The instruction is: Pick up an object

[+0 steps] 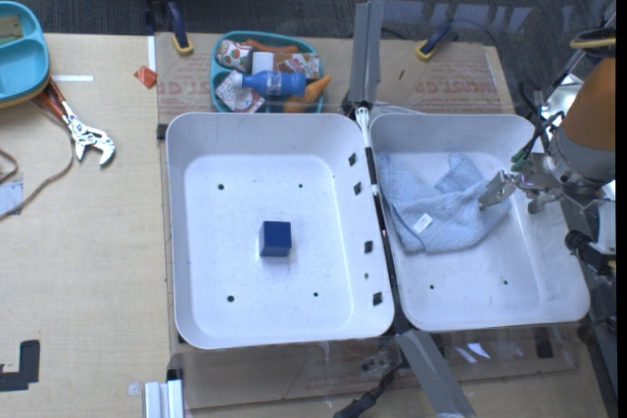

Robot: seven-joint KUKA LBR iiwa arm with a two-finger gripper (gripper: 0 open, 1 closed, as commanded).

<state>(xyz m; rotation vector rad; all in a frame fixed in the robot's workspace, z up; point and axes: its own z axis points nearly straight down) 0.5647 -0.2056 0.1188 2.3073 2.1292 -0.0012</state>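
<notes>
— Overlooking a pale wooden bench (78,259) bearing two shallow white bins, with dark carpet lying behind. Seeing much in the left bin (176,240)?

— Seeing just a blue cube (276,238) lying near its middle, well apart from the arm. Also noticing a crumpled pale blue cloth (436,206) spreading across the upper left of the right bin (549,308).

— And finding the gripper (495,193) where?

— Hanging over the right bin at the cloth's right edge, on the arm entering from the right. Judging the cloth, rather than the cube, to be the object being gone for.

— Pinching anything? Spreading wide?

— Not managing to tell: looking too small and cluttered there to say whether spread or pressed together. Not claiming any hold on the cloth, nor even contact.

— So sitting at which step?

— Probably lining up for the grab, with lifting not yet done, seeing the cloth lying low on the bin floor.

— Needing what next?

— Needing to be coming down onto a raised fold, closing on enough fabric, then rising straight up clear of the bin wall. Expecting limp cloth to be slipping free or trailing if nipped only at the hem.

— Minding the clutter behind?

— Hardly, noting only a teal tub (266,73) of odds and ends and a wrench (88,140) lying outside the bins, far from the work.
</notes>
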